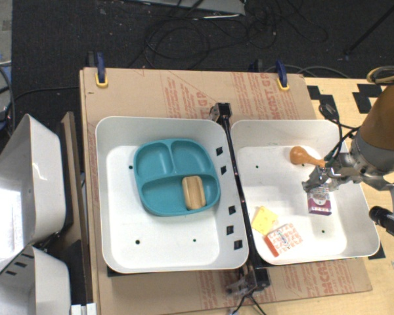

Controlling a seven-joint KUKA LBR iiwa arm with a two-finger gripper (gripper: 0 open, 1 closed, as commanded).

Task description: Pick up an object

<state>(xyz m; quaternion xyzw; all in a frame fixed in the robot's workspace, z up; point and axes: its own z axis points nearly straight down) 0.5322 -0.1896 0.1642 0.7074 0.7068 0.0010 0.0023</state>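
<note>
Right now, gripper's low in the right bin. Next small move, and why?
Probably a short straight descent, then close. The gripper sits directly above the purple packet, apparently not yet around it. The orange spoon-like piece and yellow piece lie apart, so they shouldn't interfere.

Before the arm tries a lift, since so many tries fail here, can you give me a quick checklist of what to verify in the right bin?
1. Gripper over the right bin: ok.
2. A target under it: ok, the purple packet lies just below the gripper.
3. Packet between the fingers: cannot tell, the wrist hides the contact.
4. Neighbours apart from the packet: ok, the orange spoon-like piece, the yellow piece and the red-and-white packet lie separate.
5. Left bin items out of the way: ok, the teal tray with the tan block sits across the divider.
</note>
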